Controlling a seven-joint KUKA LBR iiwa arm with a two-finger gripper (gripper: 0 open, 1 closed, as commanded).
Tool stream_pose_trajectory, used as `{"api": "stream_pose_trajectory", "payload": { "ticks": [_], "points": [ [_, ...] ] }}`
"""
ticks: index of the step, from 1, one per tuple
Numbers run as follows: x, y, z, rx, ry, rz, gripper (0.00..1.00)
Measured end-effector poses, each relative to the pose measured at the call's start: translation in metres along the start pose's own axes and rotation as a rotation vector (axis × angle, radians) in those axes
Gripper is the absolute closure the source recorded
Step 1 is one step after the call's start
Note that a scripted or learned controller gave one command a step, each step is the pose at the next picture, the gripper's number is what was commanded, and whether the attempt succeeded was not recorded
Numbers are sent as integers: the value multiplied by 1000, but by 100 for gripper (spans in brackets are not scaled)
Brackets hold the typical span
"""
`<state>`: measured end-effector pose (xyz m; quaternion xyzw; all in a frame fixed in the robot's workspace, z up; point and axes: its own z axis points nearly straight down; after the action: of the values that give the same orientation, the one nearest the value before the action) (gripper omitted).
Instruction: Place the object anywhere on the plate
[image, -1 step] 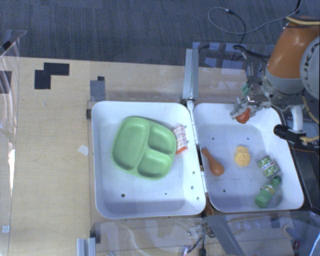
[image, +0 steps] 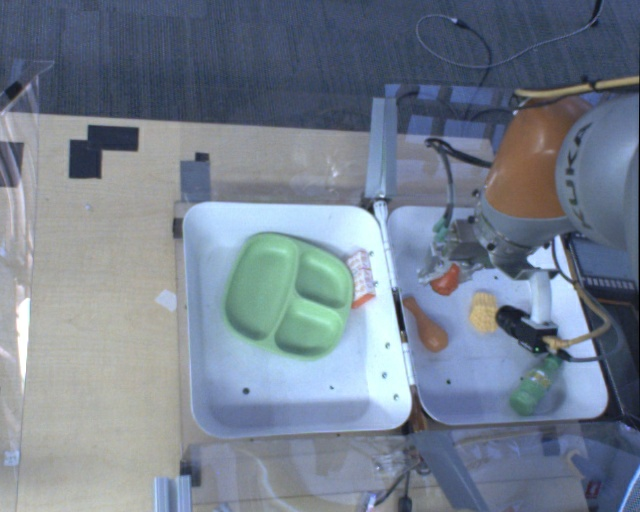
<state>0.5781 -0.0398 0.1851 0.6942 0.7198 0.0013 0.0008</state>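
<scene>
Gripper (image: 447, 262) right of frame centre, over right bin (image: 590, 400); red object (image: 446, 280) between closed fingers; green plate (image: 288, 294) well left.

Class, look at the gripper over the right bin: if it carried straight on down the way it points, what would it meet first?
Most likely the small red object directly beneath the gripper, and under it the right bin floor. Whether they already touch is unclear from this slanted view.
</scene>
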Motion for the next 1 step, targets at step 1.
{"api": "stream_pose_trajectory", "payload": {
  "ticks": [1],
  "points": [
    [72, 12, 0, -1, 0, 133, 100]
  ]
}}
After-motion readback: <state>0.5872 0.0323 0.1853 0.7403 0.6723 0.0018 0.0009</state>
